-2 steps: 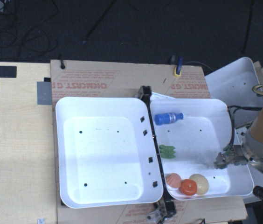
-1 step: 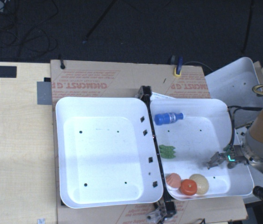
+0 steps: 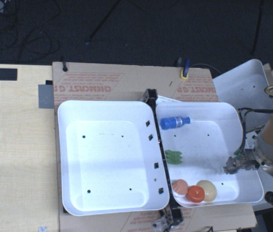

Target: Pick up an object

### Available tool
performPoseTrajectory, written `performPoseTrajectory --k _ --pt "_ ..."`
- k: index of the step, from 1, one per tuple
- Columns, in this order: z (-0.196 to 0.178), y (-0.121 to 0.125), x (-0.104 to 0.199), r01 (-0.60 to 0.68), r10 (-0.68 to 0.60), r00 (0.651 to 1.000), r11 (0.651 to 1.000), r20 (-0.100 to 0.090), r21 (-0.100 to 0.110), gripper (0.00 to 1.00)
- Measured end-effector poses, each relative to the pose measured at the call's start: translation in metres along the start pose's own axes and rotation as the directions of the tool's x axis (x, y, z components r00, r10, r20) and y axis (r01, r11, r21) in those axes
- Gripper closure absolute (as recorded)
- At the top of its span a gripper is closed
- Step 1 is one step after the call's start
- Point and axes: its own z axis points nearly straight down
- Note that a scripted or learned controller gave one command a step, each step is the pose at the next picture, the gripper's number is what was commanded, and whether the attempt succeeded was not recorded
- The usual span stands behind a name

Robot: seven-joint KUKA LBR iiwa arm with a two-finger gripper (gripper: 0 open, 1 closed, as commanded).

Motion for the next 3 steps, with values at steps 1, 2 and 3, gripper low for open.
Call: performPoseTrajectory --k 1,2,3 --pt "0.000 0.000 0.000 -0.003 0.003 1.000 1.000 0.000 0.000 0.00" --pt "-0.125 0.068 0.003 0.015 -0.015 1.000 1.000 0.009 -0.020 0.00" --pt "0.054 0.031 0.003 0.007 -0.007 1.000 1.000 0.001 -0.001 0.00"
